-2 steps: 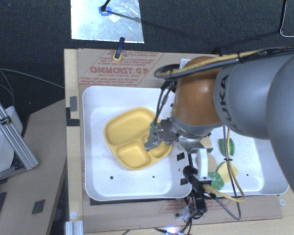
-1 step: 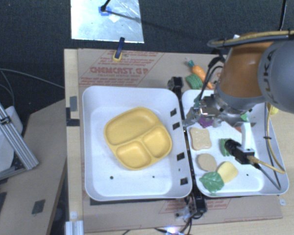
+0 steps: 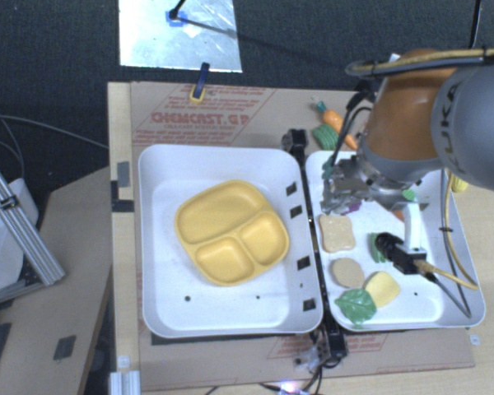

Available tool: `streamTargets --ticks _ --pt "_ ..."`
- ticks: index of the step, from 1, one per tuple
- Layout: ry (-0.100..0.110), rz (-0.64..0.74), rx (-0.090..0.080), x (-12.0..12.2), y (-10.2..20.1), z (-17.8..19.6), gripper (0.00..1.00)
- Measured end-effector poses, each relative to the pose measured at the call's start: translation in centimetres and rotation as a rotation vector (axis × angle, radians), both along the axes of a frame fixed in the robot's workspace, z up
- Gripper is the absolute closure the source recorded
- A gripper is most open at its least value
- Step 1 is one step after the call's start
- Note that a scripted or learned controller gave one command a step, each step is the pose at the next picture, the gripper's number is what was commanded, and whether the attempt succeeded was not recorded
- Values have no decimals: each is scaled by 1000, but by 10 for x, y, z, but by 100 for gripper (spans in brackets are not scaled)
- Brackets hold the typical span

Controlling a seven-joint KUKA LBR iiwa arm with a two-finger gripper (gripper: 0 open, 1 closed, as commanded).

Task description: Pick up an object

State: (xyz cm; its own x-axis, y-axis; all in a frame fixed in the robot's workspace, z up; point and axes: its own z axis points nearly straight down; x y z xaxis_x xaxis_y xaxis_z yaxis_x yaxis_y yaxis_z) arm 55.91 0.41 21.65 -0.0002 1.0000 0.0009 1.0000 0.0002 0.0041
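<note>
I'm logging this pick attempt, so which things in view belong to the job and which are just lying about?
Job: claw; likely picks in the right bin: bread slice, tan round piece, yellow block, green leaf.

Lying about: yellow divided tray in the left bin; silvery sheet and blue-yellow clip beyond the bins.

Bread slice, brown round, yellow wedge and green leaf lie in the right bin.
</note>
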Motion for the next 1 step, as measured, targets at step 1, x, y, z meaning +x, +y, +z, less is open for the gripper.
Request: streamTargets --ticks 1 --pt "0 7 1 -41 37 56 100"
